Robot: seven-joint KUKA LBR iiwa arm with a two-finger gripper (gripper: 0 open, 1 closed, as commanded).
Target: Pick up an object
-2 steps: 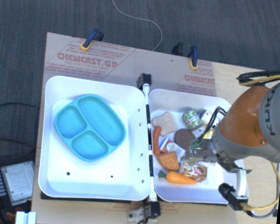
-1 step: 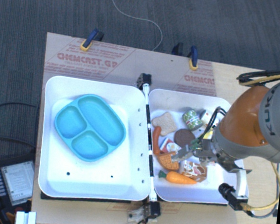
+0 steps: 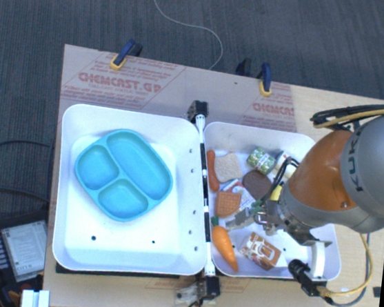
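fingers state: cannot tell | over crowded right bin centre | carrot hugs its left wall

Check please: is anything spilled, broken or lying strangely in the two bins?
Nothing stands out. The blue divided plate lies flat in the left bin. The carrot and other toy foods lie loosely inside the right bin, none spilled.

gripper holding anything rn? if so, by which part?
Cannot tell. The gripper is down in the right bin among the food items beside the waffle, and nothing is visibly between its fingers.
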